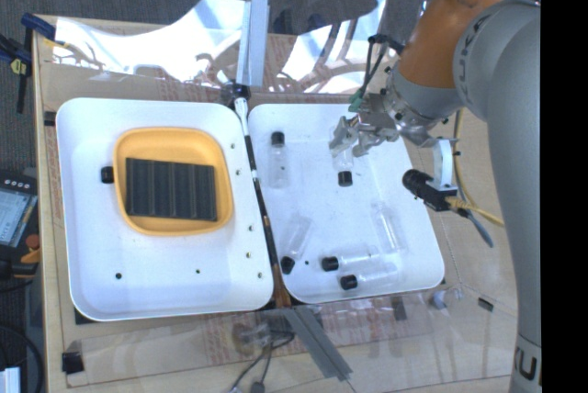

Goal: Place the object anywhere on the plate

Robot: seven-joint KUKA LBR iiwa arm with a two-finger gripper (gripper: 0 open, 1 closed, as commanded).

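While gripper [350, 136] hovers over right bin [418, 267], grip state unclear; plate [173, 181] in left bin [83, 272].

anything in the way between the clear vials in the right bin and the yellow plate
Only the raised rims where the two bins meet lie between the clear vials in the right bin and the yellow plate in the left bin. A dark ridged insert covers the plate's middle; a small black piece sits beside its left rim.

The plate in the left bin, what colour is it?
Yellow rim, with a dark ribbed centre: the plate, seen best in the camera view.
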